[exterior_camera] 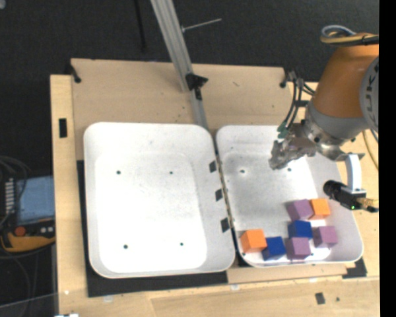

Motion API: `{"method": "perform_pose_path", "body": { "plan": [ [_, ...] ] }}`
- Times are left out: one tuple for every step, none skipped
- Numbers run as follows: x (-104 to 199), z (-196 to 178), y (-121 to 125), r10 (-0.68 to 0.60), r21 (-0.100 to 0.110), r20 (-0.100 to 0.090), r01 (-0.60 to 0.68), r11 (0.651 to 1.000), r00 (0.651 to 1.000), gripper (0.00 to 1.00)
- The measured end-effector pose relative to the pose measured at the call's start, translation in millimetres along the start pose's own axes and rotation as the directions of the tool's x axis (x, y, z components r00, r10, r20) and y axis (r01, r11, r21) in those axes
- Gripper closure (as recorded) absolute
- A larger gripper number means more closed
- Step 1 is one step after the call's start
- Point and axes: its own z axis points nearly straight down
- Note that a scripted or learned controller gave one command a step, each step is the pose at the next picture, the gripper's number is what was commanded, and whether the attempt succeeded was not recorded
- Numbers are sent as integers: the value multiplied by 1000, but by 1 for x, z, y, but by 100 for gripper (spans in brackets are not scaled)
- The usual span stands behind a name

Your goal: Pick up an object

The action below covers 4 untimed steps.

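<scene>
- My hand hangs over the far part of the right bin, above bare white floor; I cannot tell whether it is apart or together, as it shows only as a dark grey blur from this slant.
- I see nothing held in it.
- Above it my wrist rises into the grey body and the orange band, with thin cables running down beside the wrist.
- The blocks lie well apart from my hand, clustered at the near end of the same bin.
- Nearest my hand are a purple block and a small orange block, just beside each other.
- Below them sits a blue block, with a second purple block to its right and a third purple block just in front.
- Toward the bin's near left corner, a larger orange block touches another blue block.
- The left bin sits alongside, its edge meeting the right bin's edge.
- Both bins rest on the tan worktop.
- A slanted metal pole crosses the worktop's far side.
</scene>
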Motion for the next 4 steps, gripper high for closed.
{"method": "perform_pose_path", "body": {
  "plan": [
    [55, 2, 4, -1, 2, 0, 1, 1000, 1000, 100],
    [106, 0, -13, -1, 3, -1, 1, 1000, 1000, 100],
    [149, 2, -20, 0, 5, -1, 0, 1000, 1000, 100],
    [203, -12, -27, -3, -1, -1, 3, 1000, 1000, 100]
  ]
}}
